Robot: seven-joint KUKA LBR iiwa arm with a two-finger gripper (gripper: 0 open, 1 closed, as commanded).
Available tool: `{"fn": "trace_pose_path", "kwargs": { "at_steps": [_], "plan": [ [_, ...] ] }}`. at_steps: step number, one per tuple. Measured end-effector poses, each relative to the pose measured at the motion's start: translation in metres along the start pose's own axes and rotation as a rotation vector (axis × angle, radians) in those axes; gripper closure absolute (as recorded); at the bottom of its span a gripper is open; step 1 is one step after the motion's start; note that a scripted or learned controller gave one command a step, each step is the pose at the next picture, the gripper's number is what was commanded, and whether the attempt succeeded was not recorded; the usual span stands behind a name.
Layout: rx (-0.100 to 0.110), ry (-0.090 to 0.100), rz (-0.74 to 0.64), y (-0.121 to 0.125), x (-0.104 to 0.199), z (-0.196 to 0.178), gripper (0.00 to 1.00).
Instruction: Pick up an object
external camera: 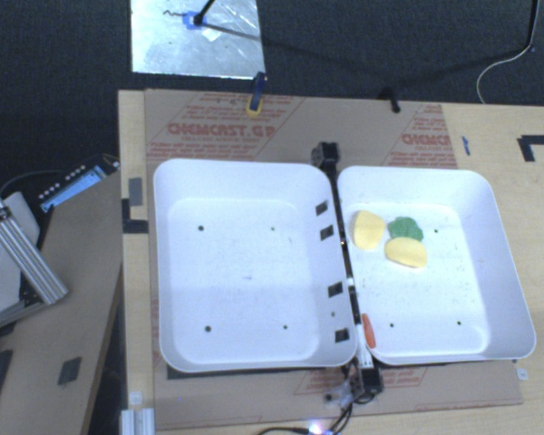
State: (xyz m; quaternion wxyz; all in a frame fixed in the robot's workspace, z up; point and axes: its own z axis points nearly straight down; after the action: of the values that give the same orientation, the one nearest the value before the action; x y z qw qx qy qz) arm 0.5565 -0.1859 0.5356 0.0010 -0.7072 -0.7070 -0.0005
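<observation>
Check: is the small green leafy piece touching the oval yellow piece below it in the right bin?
Touching, as far as the camera view shows: the green leafy piece meets the upper edge of the oval yellow piece, with no white of the right bin showing between them.

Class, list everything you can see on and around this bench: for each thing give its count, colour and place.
White bins: 2, white, side by side on the bench.
Yellow objects: 2, yellow, upper left part of the right bin; the second lies just right of and below the first.
Green object: 1, green, between the two yellow ones, touching them.
Orange object: 1, orange, small, at the right bin's lower left edge.
Cardboard sheet: 1, brown with red print, under both bins.
Silvery sheet: 1, grey, on the dark floor beyond the bench.
White cable: 1, top right.
</observation>
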Motion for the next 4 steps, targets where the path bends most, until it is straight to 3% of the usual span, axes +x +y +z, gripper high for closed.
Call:
{"fn": "trace_pose_path", "kwargs": {
  "at_steps": [1,3,4],
  "plan": [
    [-0.007,-0.006,-0.006,0.093,-0.020,0.001,1.00],
    [-0.002,-0.002,0.002,-0.049,-0.021,0.000,1.00],
    [-0.004,-0.003,-0.001,-0.071,-0.020,0.000,1.00]
  ]
}}
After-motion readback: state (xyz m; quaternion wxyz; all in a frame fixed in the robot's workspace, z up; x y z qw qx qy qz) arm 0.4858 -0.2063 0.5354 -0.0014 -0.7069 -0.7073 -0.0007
